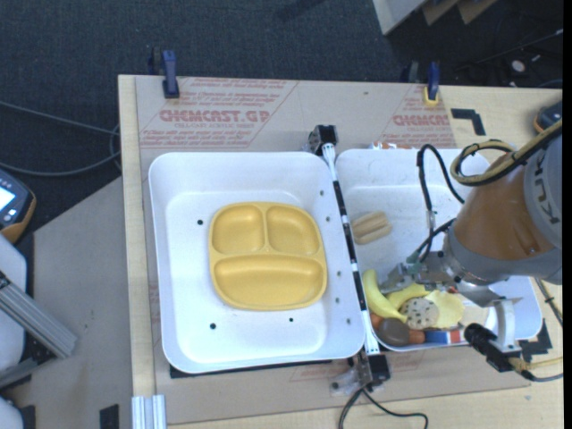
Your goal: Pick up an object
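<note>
Grey arm (547, 195) with orange band, looped black cables, dark wrist.

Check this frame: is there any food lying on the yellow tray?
No. The yellow tray in the left bin has bare compartments; the banana and cookie lie in the right bin.

A dark grey carpet (80, 52) is seen around a light wooden bench (134, 239). Two blue clamps (168, 71) are fixed at its far edge. Black cables (54, 123) are laid across the floor.
</note>
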Controlling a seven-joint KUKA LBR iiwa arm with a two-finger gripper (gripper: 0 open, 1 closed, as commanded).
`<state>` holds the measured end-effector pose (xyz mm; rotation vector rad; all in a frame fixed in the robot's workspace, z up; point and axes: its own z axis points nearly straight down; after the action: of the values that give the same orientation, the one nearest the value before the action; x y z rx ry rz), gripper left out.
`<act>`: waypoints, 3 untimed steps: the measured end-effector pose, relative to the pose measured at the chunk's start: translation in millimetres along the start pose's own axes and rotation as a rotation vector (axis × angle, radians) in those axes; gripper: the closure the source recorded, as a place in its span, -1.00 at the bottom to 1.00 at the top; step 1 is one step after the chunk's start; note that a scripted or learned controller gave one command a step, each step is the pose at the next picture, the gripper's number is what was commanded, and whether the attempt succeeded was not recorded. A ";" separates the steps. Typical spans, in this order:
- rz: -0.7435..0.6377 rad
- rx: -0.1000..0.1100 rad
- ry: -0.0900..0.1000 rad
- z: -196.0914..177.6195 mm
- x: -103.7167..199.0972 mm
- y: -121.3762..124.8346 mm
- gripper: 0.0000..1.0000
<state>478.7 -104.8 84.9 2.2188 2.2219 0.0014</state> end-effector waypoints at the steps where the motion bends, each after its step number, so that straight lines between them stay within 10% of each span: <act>1: -0.003 -0.004 -0.001 0.1 9.9 69.4 -1.00; 2: 0.008 0.002 0.008 -1.4 -119.2 0.8 -1.00; 3: 0.001 -0.002 0.000 -10.2 -114.6 3.5 1.00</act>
<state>482.3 -219.5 95.2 2.2190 2.2198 0.0038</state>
